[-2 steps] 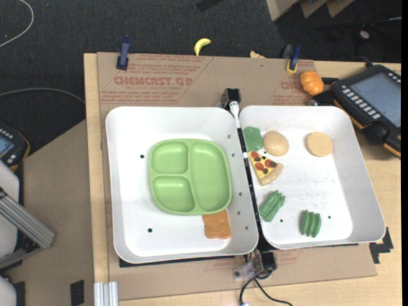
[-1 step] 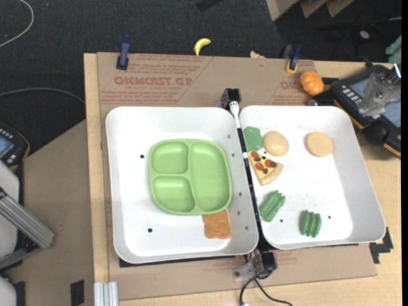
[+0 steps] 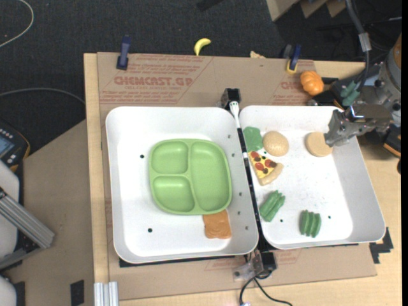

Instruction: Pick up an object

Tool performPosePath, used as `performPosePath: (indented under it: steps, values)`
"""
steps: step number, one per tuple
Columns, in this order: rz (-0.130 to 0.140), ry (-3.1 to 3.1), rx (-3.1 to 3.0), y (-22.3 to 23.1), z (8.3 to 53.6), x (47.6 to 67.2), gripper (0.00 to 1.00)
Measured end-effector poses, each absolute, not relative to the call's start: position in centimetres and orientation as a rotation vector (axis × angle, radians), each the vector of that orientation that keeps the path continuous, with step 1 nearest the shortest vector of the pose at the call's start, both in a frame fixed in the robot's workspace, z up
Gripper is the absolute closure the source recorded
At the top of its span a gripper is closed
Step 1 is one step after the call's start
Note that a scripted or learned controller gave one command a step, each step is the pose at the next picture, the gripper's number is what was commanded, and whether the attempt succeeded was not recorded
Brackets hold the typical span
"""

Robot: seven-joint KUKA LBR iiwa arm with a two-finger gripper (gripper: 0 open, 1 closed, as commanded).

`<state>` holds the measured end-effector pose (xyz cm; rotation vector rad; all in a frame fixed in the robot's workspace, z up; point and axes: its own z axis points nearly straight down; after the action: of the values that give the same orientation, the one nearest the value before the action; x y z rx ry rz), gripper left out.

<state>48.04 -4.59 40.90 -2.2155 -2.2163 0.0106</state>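
Your tool point(image 3: 336, 134) hangs at the right bin's point(image 3: 357, 190) far edge beside the tan disc point(image 3: 317, 144), its spread unclear, so centre over it before descending.

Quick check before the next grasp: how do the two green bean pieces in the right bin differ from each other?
The left bean bundle lies nearer the divider between the bins, below the pizza slice; the right bean bundle sits closer to the bin's front edge. The left one is tilted diagonally and looks longer; the right one stands nearly straight and looks more compact. Both are dark green, ridged, and lie loose on the right bin floor, apart from the gripper.
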Motion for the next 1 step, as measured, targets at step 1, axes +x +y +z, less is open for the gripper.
performPosePath:
  steps: [1]
  values:
    - [0.000, -2.227, -2.212, 1.24, 41.16, 47.93, 1.00]
